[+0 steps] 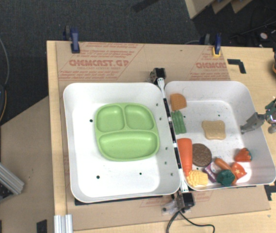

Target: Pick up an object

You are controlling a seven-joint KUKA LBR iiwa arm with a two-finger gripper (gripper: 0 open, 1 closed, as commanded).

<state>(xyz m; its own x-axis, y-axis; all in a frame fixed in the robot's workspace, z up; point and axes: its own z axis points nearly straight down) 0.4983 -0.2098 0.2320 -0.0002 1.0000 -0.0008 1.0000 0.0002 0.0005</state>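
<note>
Two shallow white bins sit side by side on the tabletop (pixel 128 62), a cardboard-brown board printed with red lettering. The left bin (pixel 79 130) carries a green divided plate (pixel 126 131) with three compartments, lying flat near the bin's middle.

The right bin (pixel 235 101) holds the toy food. Taking the tan slice of toast (pixel 214 129) near its middle as the landmark: an orange-brown bread roll (pixel 178 101) lies up and to the left of it, and a green ridged stick (pixel 179 122) lies just left of it, along the bin's left wall. Below and left of the toast stands out an orange carrot (pixel 186 154), with a dark brown round patty (pixel 202 155) just beside it on the right. Further below the toast, a yellow corn piece (pixel 198 179) touches the carrot's lower end; a small sausage-like piece (pixel 221 164), a dark green broccoli-like piece (pixel 226 178), and two red pieces (pixel 243 155) cluster toward the bin's lower right corner.

The pincer (pixel 252 122) reaches in to the right of the toast, low over the bin's right side, well apart from the toast. Whether its fingers are open or closed cannot be told, and nothing is seen held in it.
</note>
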